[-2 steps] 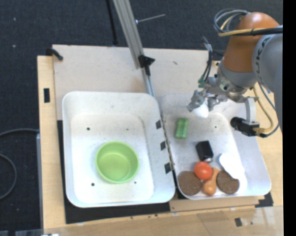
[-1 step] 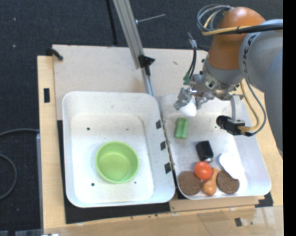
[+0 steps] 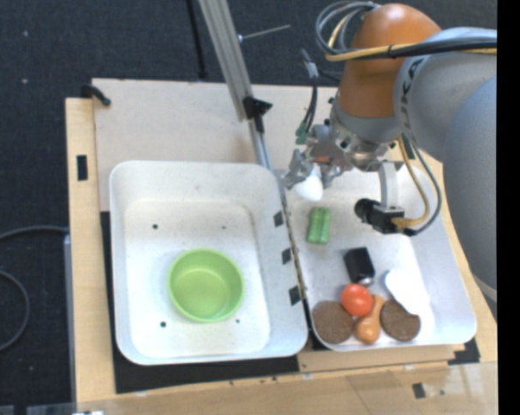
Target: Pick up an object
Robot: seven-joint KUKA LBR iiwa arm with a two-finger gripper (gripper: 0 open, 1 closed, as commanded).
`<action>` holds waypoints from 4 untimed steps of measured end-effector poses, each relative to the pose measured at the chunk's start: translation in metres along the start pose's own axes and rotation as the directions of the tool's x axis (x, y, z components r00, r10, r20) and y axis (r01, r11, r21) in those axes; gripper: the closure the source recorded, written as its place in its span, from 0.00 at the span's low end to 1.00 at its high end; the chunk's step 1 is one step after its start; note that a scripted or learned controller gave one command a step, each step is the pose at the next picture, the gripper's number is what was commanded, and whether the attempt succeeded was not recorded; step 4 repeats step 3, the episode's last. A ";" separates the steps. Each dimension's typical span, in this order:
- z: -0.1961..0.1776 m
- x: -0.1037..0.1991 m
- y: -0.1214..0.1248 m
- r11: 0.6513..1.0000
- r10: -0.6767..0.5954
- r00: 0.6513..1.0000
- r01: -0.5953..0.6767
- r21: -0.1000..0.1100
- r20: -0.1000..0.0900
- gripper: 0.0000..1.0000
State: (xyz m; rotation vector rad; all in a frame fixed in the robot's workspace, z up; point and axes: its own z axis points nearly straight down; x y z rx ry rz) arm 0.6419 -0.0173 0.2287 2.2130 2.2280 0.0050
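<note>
Gripper hangs over far left corner of right bin, small white lump between finger tips, looks pinched and lifted. Green block lies just below it. Black block, tomato, two brown discs at near end. Green bowl in left bin. Pick seems made; carry and drop remain.

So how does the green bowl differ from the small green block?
The green bowl is round, open-topped and lime green; the small green block is oblong and darker green. The bowl is much larger. The bowl sits in the left bin, the block in the right bin. Both are green and lie untouched.
</note>
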 end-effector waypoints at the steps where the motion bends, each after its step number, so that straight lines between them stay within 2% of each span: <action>1: 0.000 0.044 0.001 1.000 0.000 1.000 0.000 0.000 0.000 1.00; 2: 0.002 0.090 -0.003 1.000 0.000 1.000 0.000 0.003 0.000 1.00; 3: 0.002 0.087 -0.002 1.000 0.004 1.000 -0.004 0.003 0.001 0.00; 4: 0.002 0.087 -0.002 1.000 0.004 1.000 -0.004 0.003 0.001 0.00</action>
